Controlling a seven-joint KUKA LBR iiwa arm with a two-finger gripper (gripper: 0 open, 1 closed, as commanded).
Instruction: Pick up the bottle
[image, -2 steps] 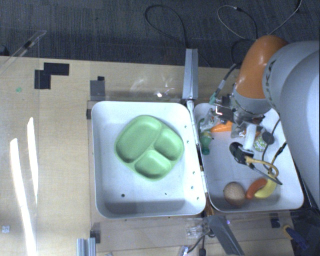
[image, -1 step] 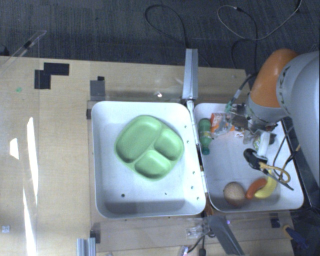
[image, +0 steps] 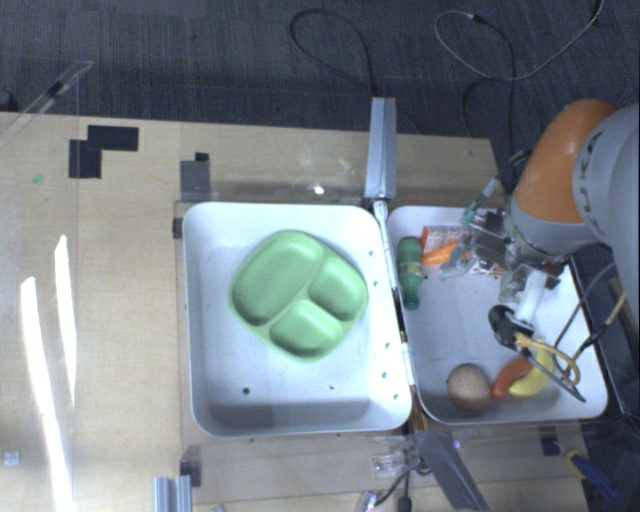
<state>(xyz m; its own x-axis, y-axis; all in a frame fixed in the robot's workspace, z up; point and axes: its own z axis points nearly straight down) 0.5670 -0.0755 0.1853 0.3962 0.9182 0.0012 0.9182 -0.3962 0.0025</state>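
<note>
Judging by the right bin (image: 430, 400), the green bottle (image: 409, 268) lies unlifted at its left wall; the gripper (image: 487, 245) hovers beside it, grip state unclear.

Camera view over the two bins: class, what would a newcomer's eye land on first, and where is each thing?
The big green sectioned plate lies in the middle of the left bin, bright against the white. At the right edge the arm's orange band looms over the right bin. The green bottle lies against that bin's left wall, and a brown ball sits near its front edge.
</note>
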